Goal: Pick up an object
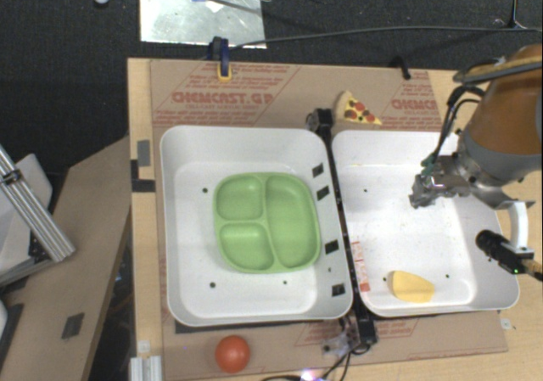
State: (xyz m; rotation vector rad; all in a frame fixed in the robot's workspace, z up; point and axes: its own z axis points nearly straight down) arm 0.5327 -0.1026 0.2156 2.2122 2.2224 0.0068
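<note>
the yellow piece waits below the pincer

we see the pincer (422,193) above the right bin (373,286), in its upper part, with the grey arm and its orange band coming from the right. it is small and dark in the camera view, and nothing shows between its tips; we cannot tell its state.

the only thing inside this bin is a yellow piece (411,286). it lies on the bin floor well apart from the pincer, toward the near wall, a bit to the pincer's left side in the picture. we think this is the thing to pick.

we judge it is light, maybe plastic or foam toy food, with a smooth rounded top that can slip out. it looks longer in one direction, so we would take it across the short width, near its middle, with the pincer coming straight down.

further from the pincer, the left bin (182,201) holds a green divided tray (267,221). it is flat and wide, hard to take. a pizza slice toy (358,109) and a red ball (232,353) lie on the desk (254,86) outside the bins.
</note>
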